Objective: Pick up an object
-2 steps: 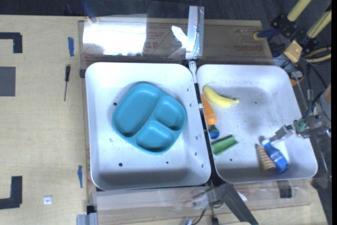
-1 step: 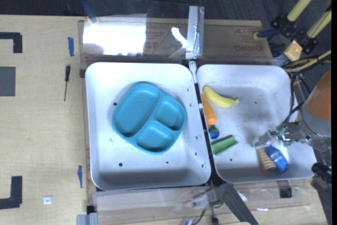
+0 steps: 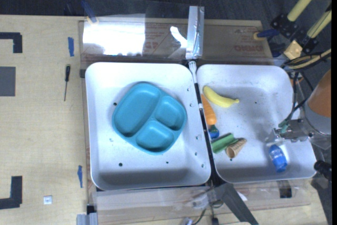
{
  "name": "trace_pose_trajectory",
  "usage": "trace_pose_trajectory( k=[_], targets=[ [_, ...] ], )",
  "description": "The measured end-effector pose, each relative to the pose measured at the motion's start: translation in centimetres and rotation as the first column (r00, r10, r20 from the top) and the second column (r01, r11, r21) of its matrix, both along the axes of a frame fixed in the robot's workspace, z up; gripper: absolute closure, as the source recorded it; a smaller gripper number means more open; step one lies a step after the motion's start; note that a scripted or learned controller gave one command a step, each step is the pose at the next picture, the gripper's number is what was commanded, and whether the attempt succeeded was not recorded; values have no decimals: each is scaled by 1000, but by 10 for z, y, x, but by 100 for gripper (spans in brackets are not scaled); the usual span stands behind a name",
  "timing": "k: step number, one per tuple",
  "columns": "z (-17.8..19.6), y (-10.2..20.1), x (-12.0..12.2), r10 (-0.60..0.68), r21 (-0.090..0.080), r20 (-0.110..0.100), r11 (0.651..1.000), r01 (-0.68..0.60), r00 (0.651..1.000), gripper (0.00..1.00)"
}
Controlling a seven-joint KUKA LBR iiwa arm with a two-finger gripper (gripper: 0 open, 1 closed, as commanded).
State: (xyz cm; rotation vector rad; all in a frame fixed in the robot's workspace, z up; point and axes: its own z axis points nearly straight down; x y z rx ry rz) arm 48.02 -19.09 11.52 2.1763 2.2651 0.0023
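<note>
My pincer (image 3: 283, 134) hovers at the right bin's (image 3: 263, 79) right side, just above the blue bottle (image 3: 277, 158); whether it is apart or together I cannot tell. The bottle looks round, so it could roll aside toward the wall.

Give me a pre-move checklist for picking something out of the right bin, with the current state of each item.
1. Objects present in the right bin: ok; banana, carrot, green piece, ice cream cone, blue bottle-like object.
2. Gripper over the right bin: ok, at its right side.
3. Nearest target: ok, the blue object lies just below the gripper.
4. Blue object separate from the other items: ok.
5. Object between the fingers: not ok, none seen.
6. Blue divided plate out of the way: ok, in the left bin.
</note>
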Motion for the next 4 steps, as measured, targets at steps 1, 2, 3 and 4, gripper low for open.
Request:
trace_pose_trajectory(
  k=[1,2,3,4],
  targets=[
    [163,42,1,-93,-1,6,996,93,996,100],
    [242,51,33,66,-3,5,998,-66,998,100],
    [231,28,38,-30,-3,1,1000,30,1000,100],
    [142,79,-1,-202,-1,-7,979,202,979,100]
  ],
)
